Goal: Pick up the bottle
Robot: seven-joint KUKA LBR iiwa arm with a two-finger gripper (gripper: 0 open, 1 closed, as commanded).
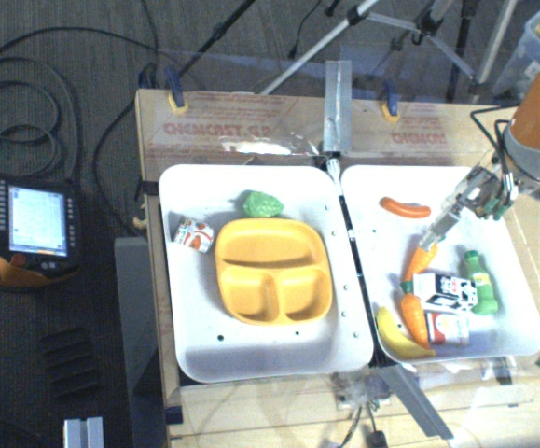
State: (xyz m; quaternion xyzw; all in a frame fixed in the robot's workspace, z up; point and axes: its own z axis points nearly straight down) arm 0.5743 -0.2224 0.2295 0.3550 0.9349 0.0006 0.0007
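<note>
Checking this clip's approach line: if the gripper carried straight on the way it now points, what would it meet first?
The gripper points down and left in the right white bin. Straight on, it would likely meet the upper orange carrot first, not the green plastic bottle to its right. Depth is unclear from this slanted view.

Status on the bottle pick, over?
Gripper low in right bin, by the upper carrot. Green bottle lying free near the right wall, not held. Cow-print carton touching its left side.
</note>
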